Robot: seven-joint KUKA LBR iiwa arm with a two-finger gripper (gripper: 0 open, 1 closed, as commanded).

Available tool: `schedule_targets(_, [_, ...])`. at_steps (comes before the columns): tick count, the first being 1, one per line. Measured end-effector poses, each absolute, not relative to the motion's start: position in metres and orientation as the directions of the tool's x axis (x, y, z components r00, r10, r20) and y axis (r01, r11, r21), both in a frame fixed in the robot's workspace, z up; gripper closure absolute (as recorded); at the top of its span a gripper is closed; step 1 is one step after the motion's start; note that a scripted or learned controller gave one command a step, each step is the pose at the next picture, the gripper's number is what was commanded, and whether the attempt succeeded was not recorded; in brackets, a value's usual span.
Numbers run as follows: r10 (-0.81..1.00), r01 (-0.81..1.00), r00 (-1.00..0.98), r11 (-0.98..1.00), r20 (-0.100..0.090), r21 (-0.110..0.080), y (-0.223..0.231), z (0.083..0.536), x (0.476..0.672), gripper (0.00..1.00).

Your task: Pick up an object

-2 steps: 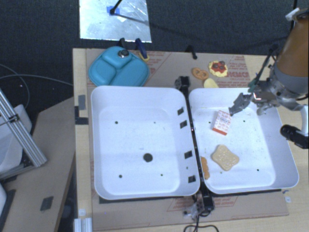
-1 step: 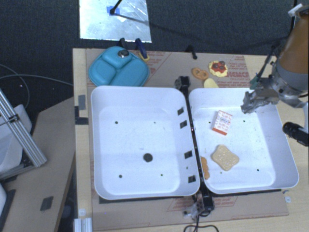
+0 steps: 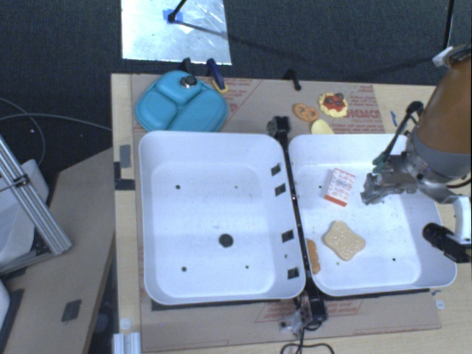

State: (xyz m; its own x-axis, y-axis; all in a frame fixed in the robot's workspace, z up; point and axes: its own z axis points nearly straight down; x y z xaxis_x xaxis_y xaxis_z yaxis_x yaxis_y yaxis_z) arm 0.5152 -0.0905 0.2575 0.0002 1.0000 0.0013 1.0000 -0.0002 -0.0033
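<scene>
In the right bin (image 3: 435, 271) lie a small red-and-white box (image 3: 338, 186), a tan toast-shaped piece (image 3: 344, 240) nearer the front, and a small tan cookie (image 3: 313, 256) by the left wall. My gripper (image 3: 375, 191) hangs over the bin's right half, just right of the red-and-white box and above the toast. Nothing is visible between its dark fingers. The arm's orange band (image 3: 448, 116) fills the right side of the view.
The left bin (image 3: 169, 153) holds a small dark round item (image 3: 226, 240). Behind the bins on the cardboard sit a blue divided plate (image 3: 181, 102), toy food pieces (image 3: 333, 104) and a yellow piece (image 3: 321, 127). Black clips (image 3: 284, 190) line the seam between bins.
</scene>
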Motion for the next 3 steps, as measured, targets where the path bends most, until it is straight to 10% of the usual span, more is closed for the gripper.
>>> schedule_targets(1, [1.000,1.000,-0.010,0.010,0.003,0.000,-0.021,0.222,0.517,1.00])
schedule_targets(3, [1.000,1.000,-0.010,0.010,0.004,0.017,0.058,0.408,0.488,1.00])
